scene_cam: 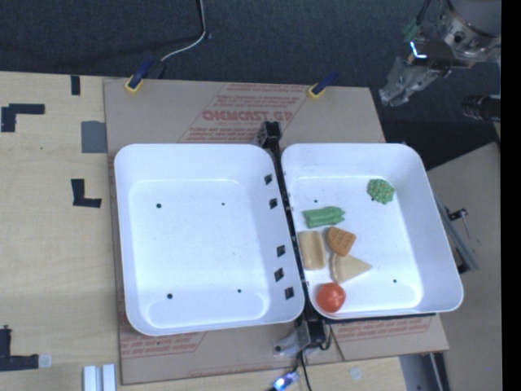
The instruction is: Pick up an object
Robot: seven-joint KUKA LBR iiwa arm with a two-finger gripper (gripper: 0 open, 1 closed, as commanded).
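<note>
**Food pieces cluster in right bin, gripper high above**

Nearest the camera, a red tomato-like ball (330, 297) sits at the front edge of the right bin (407, 165). Just behind it lie a pale wedge (350, 267) and a tan, bread-like block (311, 249), side by side, with an orange waffle-patterned piece (340, 239) touching the wedge's far side. A green, pod-like piece (324, 216) lies across just beyond the tan block. A small green broccoli-like floret (380, 191) rests apart, toward the bin's far right. The left bin (130, 218) adjoins along a black hinge line, both on brown cardboard (244, 112) atop the desk (49, 218). The gripper (400, 87) hangs beyond the right bin's far corner, well apart from every piece, with nothing between its fingers; whether they are spread or closed cannot be told.
</note>
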